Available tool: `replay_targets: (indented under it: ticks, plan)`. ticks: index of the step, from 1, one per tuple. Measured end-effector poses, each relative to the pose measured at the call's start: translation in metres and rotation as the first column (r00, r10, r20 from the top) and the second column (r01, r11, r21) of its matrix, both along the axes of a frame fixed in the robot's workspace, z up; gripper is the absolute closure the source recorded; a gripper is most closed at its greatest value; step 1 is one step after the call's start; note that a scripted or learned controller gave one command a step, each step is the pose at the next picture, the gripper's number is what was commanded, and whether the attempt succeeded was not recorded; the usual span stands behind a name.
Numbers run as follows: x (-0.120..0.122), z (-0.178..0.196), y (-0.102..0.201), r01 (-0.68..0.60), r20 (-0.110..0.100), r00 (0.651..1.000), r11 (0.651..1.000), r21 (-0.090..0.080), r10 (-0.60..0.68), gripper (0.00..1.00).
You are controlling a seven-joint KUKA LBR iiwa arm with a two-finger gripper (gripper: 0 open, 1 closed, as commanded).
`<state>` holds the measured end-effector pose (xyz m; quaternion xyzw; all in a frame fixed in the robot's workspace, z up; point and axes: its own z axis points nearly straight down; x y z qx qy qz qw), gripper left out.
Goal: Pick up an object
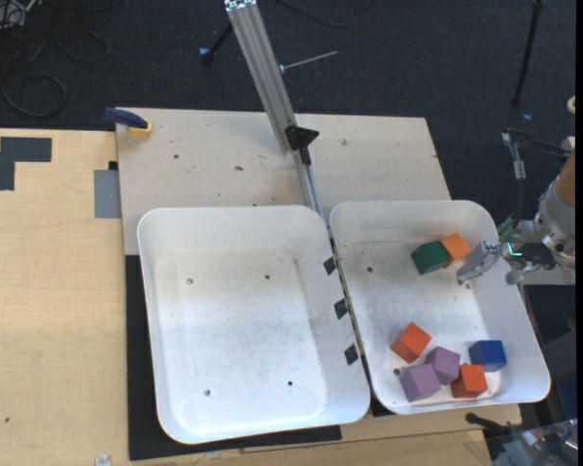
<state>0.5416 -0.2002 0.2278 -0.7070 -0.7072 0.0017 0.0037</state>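
Note:
The right bin (389, 231) holds several small blocks. A green block (430, 256) and an orange block (456, 247) touch each other near its far right. Toward the near right corner lie a red-orange block (411, 342), two purple blocks (445, 363) (420, 382), a blue block (487, 353) and another red-orange block (469, 381). My gripper (494, 265) hangs over the bin's right rim, just right of the orange block, open with nothing between its fingers.
The left bin (175, 231) lies beside the right one, with black clips (338, 308) on the shared rim. A slanted aluminium post (267, 71) rises behind the bins. A blue-and-yellow tool (128, 119) lies at the board's far left corner.

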Motion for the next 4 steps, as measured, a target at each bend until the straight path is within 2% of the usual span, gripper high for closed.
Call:
replay_targets:
  ticks: [1,3,4]
  plan:
    - [0.001,0.003,0.0,0.001,0.005,1.0,1.0,-0.001,-0.001,0.0]
    - [-0.001,-0.125,0.006,0.001,-0.002,1.0,1.0,0.001,-0.001,0.0]
    - [-0.001,-0.136,0.006,0.004,0.005,1.0,1.0,-0.002,-0.004,0.0]
